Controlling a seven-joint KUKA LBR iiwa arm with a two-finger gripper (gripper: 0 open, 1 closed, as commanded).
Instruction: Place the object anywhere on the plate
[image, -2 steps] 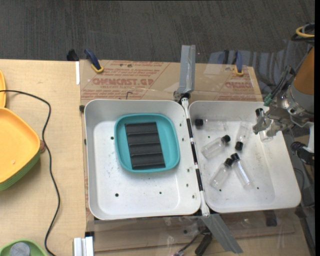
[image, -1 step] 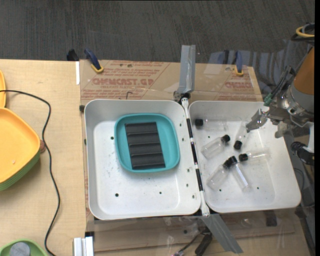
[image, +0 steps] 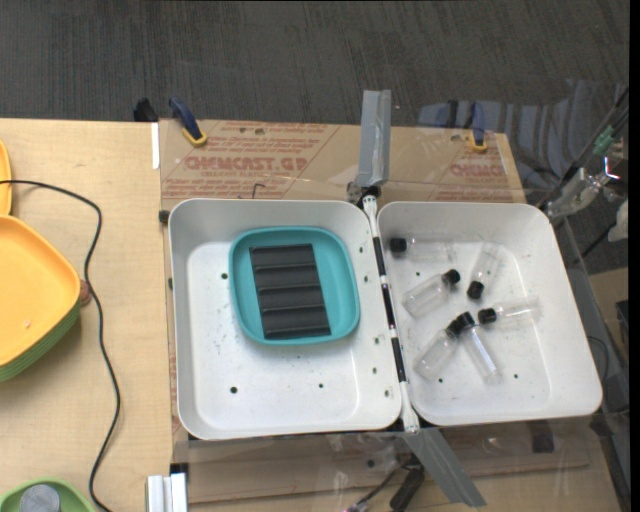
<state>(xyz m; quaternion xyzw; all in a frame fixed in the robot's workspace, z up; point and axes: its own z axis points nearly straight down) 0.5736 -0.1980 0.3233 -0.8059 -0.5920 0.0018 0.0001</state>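
We think the small clear plastic tubes with black caps (image: 462, 325), at three o'clock from the teal square plate (image: 345, 290), are light and slippery, best pinched mid-body.

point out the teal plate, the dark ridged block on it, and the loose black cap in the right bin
teal plate (image: 243, 300): camera view, bare left rim.
dark ridged block (image: 290, 290): camera view, middle of its top.
loose black cap (image: 397, 244): camera view, cap's top, upper left of right bin.

Yellow dish stack (image: 30, 300) & green lid (image: 40, 497) cropped at left/bottom edges.
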